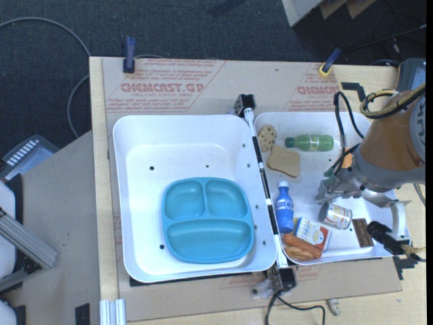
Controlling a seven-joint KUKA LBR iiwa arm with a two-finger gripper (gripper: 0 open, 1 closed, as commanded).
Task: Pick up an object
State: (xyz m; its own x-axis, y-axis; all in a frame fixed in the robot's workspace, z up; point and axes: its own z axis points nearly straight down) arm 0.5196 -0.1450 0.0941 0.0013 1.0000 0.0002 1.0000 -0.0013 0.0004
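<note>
The right bin [308, 122] holds a green bottle [310, 142], a round cookie [266, 137], a tan bread slice [283, 161], a blue bottle [284, 210], a small orange-and-white carton [311, 233], an orange sausage-like piece [302, 250], a silver can [336, 216] and a brown bar [362, 233]. My gripper [331, 193] hangs low over the bin's right part, just above the silver can. The wrist hides its tips.
The left bin [135, 141] carries a blue divided plate [206, 220]. A black clamp [244, 103] sits where the two bins meet at the back. Cables loop by the arm at the right edge [352, 107].
</note>
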